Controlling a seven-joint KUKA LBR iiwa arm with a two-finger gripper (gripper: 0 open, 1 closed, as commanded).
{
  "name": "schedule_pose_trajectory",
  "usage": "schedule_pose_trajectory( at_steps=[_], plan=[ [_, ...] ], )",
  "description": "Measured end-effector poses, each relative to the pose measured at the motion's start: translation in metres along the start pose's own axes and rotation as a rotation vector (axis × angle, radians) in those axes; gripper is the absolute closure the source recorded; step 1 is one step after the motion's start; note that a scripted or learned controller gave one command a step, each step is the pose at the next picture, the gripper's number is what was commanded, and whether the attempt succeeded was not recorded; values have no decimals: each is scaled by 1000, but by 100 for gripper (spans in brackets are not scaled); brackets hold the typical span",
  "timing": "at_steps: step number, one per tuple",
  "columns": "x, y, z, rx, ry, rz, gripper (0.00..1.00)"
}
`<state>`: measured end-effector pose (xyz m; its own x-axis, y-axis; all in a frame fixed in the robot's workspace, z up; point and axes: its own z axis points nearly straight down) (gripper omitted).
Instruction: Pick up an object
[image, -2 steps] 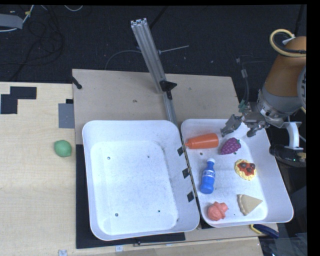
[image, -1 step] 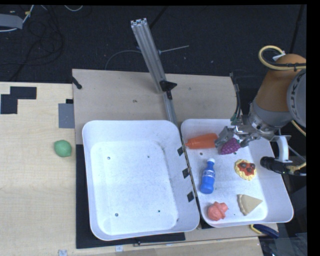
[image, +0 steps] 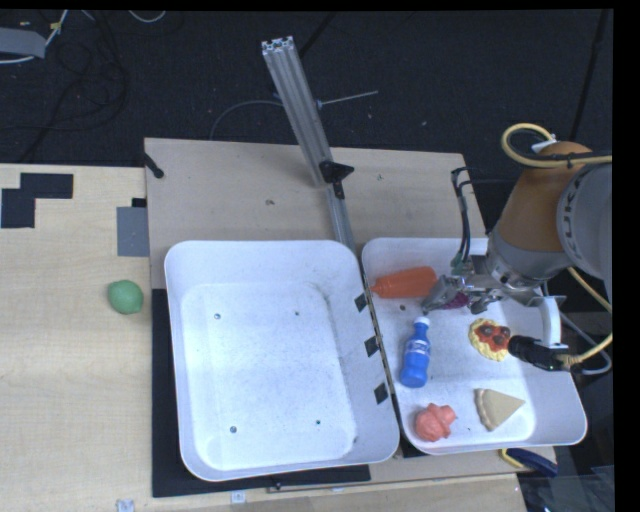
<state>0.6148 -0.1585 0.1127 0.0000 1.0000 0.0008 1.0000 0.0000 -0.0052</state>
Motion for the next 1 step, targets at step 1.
schedule_pose_trajectory(
  at_steps=[1],
  plan=[
    [-1,1,-13,-5,-1,2,100]
  ],
)
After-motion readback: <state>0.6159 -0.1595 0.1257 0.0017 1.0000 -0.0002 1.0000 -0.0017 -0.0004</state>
